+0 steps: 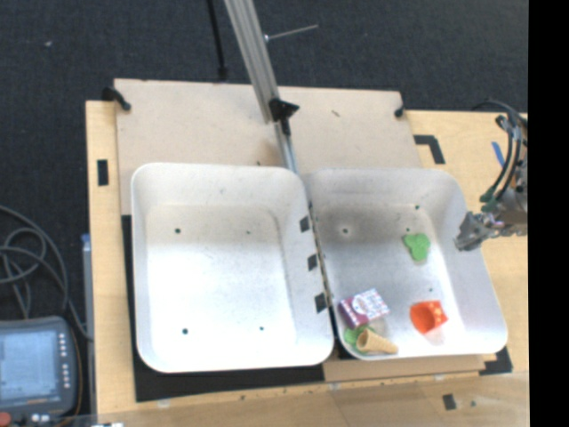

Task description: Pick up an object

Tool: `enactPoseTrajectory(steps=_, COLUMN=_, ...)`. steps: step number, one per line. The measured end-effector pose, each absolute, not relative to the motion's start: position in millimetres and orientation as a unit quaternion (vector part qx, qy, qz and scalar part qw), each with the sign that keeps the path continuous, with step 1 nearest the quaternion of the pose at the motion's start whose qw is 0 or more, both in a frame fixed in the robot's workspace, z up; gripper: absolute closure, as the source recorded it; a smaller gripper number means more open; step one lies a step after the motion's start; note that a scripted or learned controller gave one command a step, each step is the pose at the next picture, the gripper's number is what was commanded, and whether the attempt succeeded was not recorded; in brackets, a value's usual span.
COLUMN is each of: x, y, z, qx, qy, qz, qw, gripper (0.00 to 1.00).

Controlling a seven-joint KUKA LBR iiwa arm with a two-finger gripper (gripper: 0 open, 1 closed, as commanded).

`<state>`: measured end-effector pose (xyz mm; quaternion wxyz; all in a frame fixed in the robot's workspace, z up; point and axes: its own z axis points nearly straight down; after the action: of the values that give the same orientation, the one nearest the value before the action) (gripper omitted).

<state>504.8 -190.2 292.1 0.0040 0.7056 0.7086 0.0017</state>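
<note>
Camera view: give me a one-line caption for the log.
Tool at right bin's right rim; green piece, orange piece, purple packet and cone lie inside.

White bins (222, 194); green piece (416, 246); orange cup (428, 317).

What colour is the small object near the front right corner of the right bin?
Orange-red. The small object shows clearly in the camera view, lying on the right bin floor.
</note>
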Motion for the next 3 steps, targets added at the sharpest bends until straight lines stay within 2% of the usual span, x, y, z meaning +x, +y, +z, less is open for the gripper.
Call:
enactPoseTrajectory(steps=1, x=505.8, y=-140.8, z=294.7, qx=0.705, qy=0.709, qz=0.001, qw=0.001, gripper=1.0)
enactPoseTrajectory(steps=2, x=514.7, y=-88.9, z=276.2, qx=0.705, qy=0.709, qz=0.0005, qw=0.001, gripper=1.0)
enactPoseTrajectory(steps=3, x=514.6, y=-32.8, z=262.3, qx=0.705, qy=0.709, qz=0.0006, qw=0.0, gripper=1.0)
